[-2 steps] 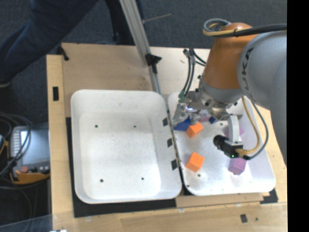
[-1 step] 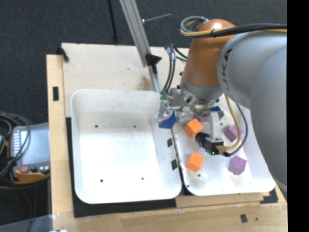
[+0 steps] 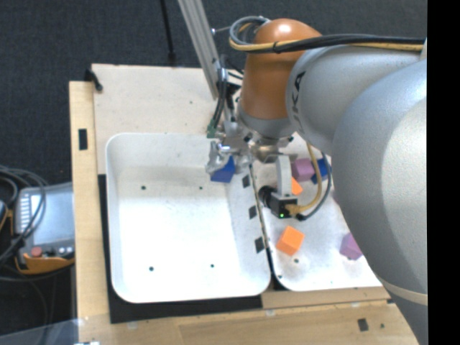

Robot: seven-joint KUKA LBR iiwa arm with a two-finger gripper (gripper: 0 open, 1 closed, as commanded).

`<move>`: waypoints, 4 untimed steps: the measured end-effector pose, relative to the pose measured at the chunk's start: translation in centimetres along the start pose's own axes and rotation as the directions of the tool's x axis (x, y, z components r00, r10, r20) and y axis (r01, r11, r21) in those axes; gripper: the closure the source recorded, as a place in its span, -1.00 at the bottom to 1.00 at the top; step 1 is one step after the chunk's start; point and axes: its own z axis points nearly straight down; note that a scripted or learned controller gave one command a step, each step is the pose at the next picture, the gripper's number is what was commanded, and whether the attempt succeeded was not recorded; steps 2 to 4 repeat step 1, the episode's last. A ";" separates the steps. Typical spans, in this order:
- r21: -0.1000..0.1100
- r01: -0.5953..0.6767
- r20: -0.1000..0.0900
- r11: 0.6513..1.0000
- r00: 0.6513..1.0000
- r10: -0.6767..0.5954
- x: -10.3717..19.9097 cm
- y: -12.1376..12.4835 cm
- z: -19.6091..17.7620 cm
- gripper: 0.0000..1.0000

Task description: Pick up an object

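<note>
While the small blue block [image 3: 224, 170] sits pinched in the two-finger gripper [image 3: 221, 165], it hangs over the left white bin [image 3: 144, 264]'s right edge.
Light, stiff, smooth-sided by the look of it: flat opposite faces suit best; orange cube [image 3: 290, 240] and purple pieces [image 3: 351, 247] lie in the right bin [image 3: 316, 279].

Dark grey carpet-like floor [image 3: 86, 20] fills top & left. Light wood bench [image 3: 144, 95] w/ pale board on top, black mat edge [image 3: 180, 309] along front. Metal rail [image 3: 195, 27] slants up from bench toward top. At left, black cables [image 3: 14, 185] & grey/orange handheld box [image 3: 42, 228] on floor.
</note>
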 end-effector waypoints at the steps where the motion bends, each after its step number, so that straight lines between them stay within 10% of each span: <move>1: 0.001 0.000 0.002 1.000 1.000 0.000 -0.3 -0.1 -0.1 -1.00; 4: 0.001 0.000 0.002 1.000 1.000 0.000 -0.3 -0.1 -0.1 -1.00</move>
